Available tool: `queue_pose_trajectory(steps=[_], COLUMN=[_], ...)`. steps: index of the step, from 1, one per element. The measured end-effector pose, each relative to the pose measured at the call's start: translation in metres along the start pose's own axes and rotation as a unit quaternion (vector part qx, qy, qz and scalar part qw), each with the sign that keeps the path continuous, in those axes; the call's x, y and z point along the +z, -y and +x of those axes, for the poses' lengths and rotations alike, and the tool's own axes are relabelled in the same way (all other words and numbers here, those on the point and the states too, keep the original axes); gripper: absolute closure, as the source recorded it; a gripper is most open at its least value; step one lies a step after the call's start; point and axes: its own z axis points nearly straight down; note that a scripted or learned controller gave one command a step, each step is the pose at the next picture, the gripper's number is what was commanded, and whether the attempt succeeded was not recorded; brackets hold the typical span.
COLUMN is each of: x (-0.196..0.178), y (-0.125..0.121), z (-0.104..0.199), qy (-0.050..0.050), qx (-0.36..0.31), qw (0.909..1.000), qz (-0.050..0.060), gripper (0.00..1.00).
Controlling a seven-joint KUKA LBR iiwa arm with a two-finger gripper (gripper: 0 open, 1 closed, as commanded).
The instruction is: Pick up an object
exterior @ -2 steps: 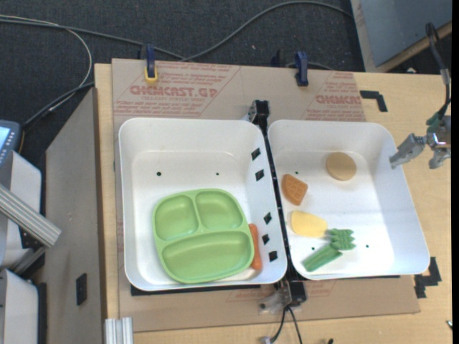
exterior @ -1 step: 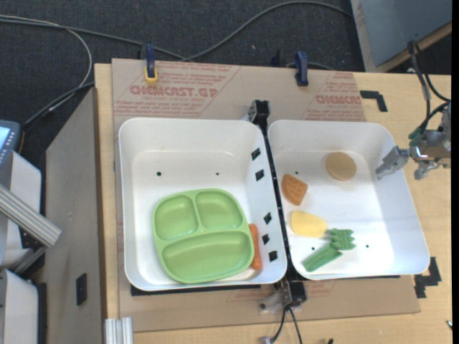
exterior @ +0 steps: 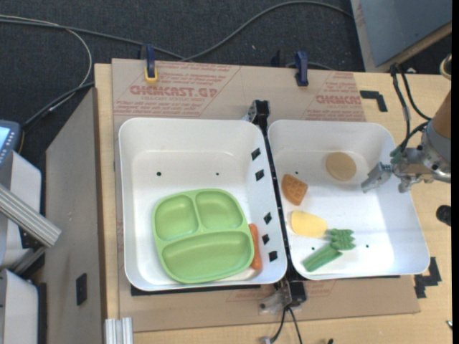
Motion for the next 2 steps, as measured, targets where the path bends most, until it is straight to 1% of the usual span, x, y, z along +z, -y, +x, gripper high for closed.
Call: queue_pose_trajectory(steps=[1,2], x=[0.063,0.047], y=[0.001,-0.001], z=[-0.004,-0.004], qy=[0.0,0.001], qx=[0.0,0.0], qw=[1.0,1.0], qz=[0.0,-0.005], gripper=[0.0,1.0])
